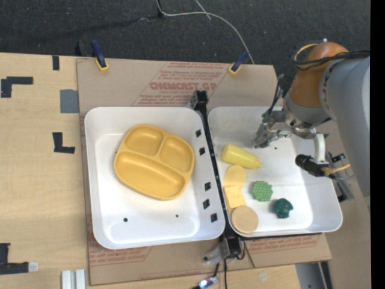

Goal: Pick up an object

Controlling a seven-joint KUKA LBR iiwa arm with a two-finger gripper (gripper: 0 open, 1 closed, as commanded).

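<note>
The right bin holds a yellow corn-like piece, a pale yellow block, a round tan disc, a light green bumpy ball and a dark green broccoli-like piece. My gripper hangs over the bin's far right part, just right of the yellow piece and apart from it. Nothing shows between its fingers.
The left bin holds a yellow divided plate. A black divider runs between the bins. The arm's orange band and grey body stand at the right. Blue clamps hold the cardboard at the back.
</note>
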